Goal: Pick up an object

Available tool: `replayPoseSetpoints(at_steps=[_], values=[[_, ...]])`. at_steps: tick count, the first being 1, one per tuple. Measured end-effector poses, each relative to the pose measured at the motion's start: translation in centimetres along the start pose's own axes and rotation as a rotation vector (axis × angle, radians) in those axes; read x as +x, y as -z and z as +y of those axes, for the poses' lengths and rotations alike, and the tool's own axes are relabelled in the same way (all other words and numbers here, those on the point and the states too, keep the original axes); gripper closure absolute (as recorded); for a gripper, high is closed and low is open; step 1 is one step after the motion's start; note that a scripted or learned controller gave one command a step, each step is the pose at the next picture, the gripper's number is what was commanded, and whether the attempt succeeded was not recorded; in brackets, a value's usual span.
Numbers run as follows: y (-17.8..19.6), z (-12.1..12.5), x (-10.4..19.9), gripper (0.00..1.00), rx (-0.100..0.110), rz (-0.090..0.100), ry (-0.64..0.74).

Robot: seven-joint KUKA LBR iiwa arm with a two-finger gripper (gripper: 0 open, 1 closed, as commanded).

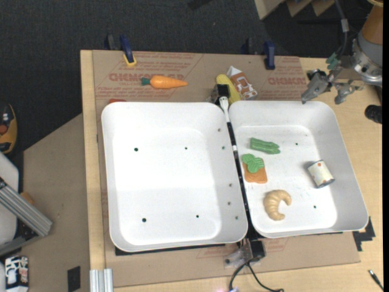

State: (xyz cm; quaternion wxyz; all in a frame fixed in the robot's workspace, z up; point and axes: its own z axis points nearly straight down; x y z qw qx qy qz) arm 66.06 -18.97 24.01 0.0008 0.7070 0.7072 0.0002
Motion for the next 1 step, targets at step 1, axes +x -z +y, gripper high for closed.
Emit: replayPoseSetpoints(at_steps=[1], values=[[-0.5, 0.66, 6.54, 0.0, 0.003, 0.003, 0.006]])
